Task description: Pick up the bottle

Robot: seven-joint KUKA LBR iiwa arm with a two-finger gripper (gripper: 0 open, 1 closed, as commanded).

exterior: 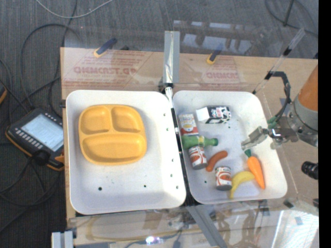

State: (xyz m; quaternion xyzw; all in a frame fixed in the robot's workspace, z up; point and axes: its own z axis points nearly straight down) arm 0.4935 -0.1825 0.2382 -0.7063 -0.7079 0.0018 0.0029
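Two white bins: left (119, 190) holds a yellow tray (112, 134), right (248, 105) the green bottle (198, 141); tool (257, 137) released.

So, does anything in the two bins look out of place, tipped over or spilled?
Nothing is spilled or damaged. The green bottle lies on its side in the right bin, among cans and toy food lying at mixed angles. The yellow tray sits flat in the left bin.

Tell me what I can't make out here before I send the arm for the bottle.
- Gripper, camera view: too small and blurred to read its state.
- Arm: cut off by the right edge.
- Bottle: its label is too small to read.
- Cans: their print is blurred.
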